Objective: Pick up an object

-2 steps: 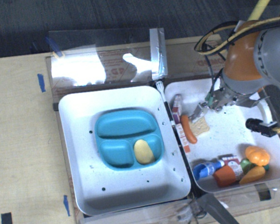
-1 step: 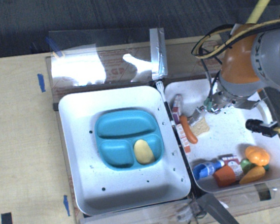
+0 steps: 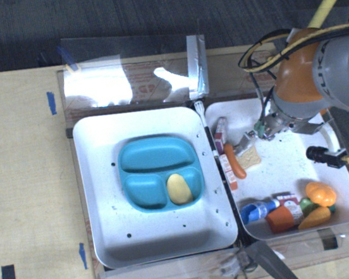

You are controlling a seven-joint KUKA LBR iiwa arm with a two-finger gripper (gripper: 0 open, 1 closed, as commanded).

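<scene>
One hot dog (image 3: 234, 163), orange-red, long; lies beside tan cracker (image 3: 248, 156)

Bright, even light falls from above. Strong glare whitens the clear plastic sheet (image 3: 125, 81) behind the left bin (image 3: 99, 196), washing out detail there. Shadows are soft and short. The picture is slightly soft throughout, the arm (image 3: 338, 76) blurrier.
</scene>
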